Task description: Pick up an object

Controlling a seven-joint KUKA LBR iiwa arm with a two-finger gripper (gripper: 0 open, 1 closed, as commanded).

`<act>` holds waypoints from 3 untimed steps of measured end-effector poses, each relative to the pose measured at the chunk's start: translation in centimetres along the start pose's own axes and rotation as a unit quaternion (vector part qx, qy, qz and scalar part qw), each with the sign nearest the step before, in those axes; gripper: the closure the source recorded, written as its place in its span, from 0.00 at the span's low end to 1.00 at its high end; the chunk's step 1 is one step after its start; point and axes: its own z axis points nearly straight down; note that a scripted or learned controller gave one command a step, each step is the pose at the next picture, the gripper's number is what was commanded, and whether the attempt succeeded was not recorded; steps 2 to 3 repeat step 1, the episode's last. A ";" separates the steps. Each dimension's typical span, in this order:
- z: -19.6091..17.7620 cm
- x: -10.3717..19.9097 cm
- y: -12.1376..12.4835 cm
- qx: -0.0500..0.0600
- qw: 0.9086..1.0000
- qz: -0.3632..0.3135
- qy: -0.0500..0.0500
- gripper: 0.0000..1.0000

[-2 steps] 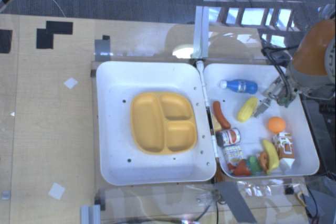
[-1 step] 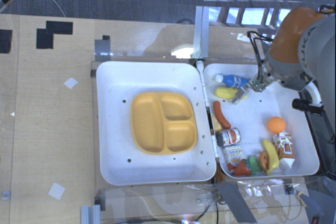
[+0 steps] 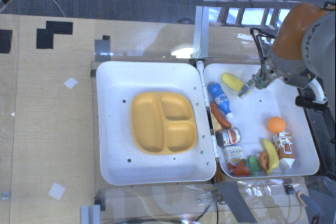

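Hand [image 3: 251, 85] low in right bin [image 3: 302, 165], just beside yellow toy [image 3: 232, 81]. Can't tell if open or shut. Yellow plate [image 3: 161, 122] in left bin [image 3: 113, 113].

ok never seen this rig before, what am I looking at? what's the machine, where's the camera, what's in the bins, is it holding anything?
One fixed camera looks down at a slant on a wooden bench with two shallow white bins. The grey arm with the orange band reaches in from the right; its tool hangs over the right bin, near a yellow piece. I see nothing between its fingers, though they are too small to tell whether open or shut.

The left bin holds a yellow divided tray. The right bin holds toy food: a blue bottle, a sausage, a can, an orange ball, a banana, a small carton, and more jumbled in the near corner.
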 end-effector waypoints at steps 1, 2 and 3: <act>-9.3 3.7 4.3 -0.001 0.979 0.202 0.001 1.00; -9.3 3.7 4.3 -0.001 0.979 0.202 0.001 1.00; -9.3 3.7 4.3 -0.001 0.979 0.202 0.001 1.00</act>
